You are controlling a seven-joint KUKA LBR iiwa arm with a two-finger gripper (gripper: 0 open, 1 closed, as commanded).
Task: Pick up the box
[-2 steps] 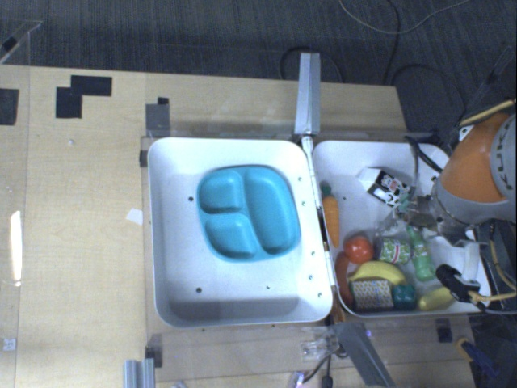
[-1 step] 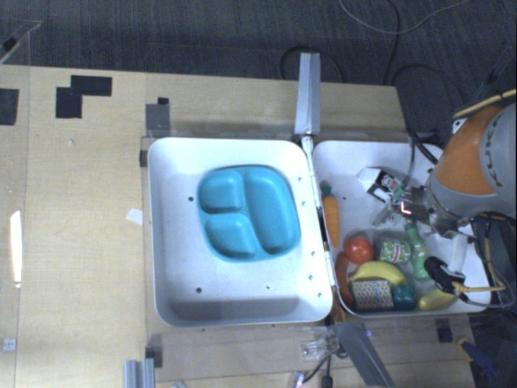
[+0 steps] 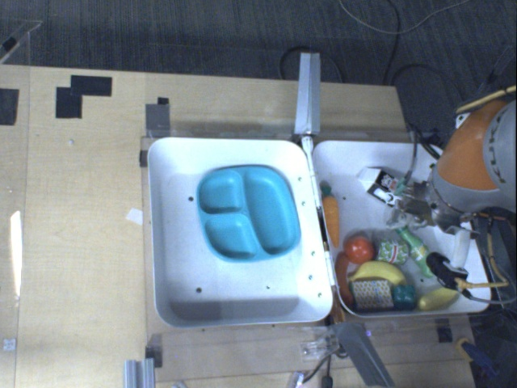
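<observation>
Bins sit side by side on the bench (image 3: 73, 241), and the right bin (image 3: 347, 164) is the landmark for everything else. To its left, touching it, is the left bin (image 3: 174, 297), with a blue tray (image 3: 246, 211) lying in the middle.

Over the far right side of the right bin hangs the arm (image 3: 477, 156), grey and orange. Its gripper (image 3: 416, 208) is low over the bin's middle. I cannot tell how it is set, and I see nothing held in it.

Inside the right bin, most things crowd the near end. Along the left wall lies a carrot (image 3: 330, 217). Near the front are a banana (image 3: 378, 272), a red ball-like fruit (image 3: 360, 249), a green packet (image 3: 394, 252), and a small grey-brown box (image 3: 372, 294) in the front left part, just under the banana. A small white and black carton (image 3: 383, 186) lies nearer the back, just beside the gripper. Either one could be the box meant; I cannot say which.

My guess is the job is barely begun. No box is lifted. Reaching, grabbing and lifting are all left.
</observation>
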